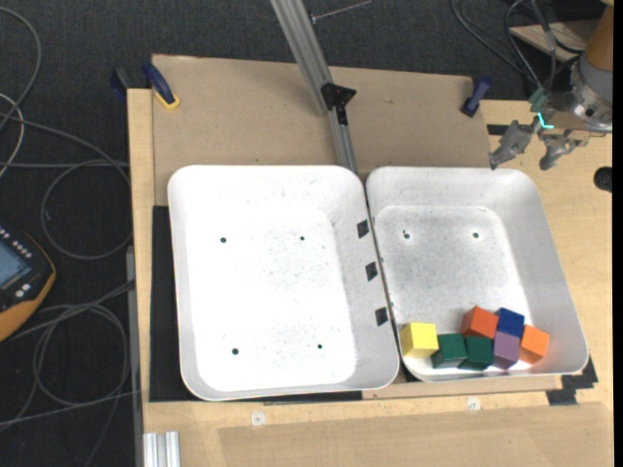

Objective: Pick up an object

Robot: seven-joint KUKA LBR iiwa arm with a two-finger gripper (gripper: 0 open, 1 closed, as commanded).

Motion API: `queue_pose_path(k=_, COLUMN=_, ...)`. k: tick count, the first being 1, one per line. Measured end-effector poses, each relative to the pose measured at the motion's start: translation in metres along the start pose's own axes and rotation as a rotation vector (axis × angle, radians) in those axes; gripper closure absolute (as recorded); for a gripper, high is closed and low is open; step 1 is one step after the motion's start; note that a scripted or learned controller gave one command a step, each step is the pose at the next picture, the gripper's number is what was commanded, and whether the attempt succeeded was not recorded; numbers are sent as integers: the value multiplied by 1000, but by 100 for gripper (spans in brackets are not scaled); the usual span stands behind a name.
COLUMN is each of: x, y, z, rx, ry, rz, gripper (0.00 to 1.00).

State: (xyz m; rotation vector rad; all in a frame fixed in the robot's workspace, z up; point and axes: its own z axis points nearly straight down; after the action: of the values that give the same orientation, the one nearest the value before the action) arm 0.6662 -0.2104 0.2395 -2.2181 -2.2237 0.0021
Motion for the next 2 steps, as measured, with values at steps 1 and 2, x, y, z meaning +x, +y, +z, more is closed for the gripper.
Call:
queue_pose_path(k=1, x=4, y=9, z=49, rx=4, ry=2, rz=-1, gripper=0)
queue_pose_path(k=2, x=4, y=8, z=91, rx=4, ry=1, rz=1, gripper=0)
